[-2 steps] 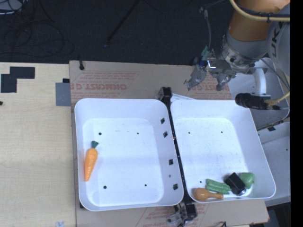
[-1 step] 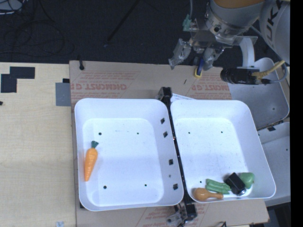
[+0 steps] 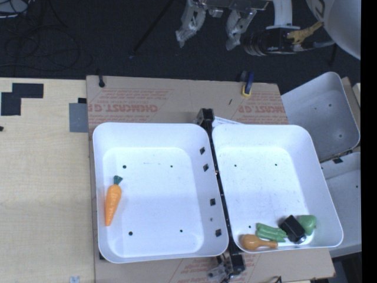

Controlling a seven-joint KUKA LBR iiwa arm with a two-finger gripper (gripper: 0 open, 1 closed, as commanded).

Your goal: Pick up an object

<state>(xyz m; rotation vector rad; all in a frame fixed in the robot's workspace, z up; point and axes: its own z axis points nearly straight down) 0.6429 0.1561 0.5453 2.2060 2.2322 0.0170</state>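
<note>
Overhead, open empty pincer (image 3: 214, 23), well apart from carrot (image 3: 112, 200) in left bin (image 3: 101, 158).

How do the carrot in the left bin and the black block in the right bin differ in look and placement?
The carrot is orange with a green top and long and tapered; the black block is dark and boxy. The carrot lies alone by the left bin's left wall; the black block sits crowded among green pieces and a tan piece in the right bin's near right corner. Both rest on a bin floor, far from the gripper.
</note>
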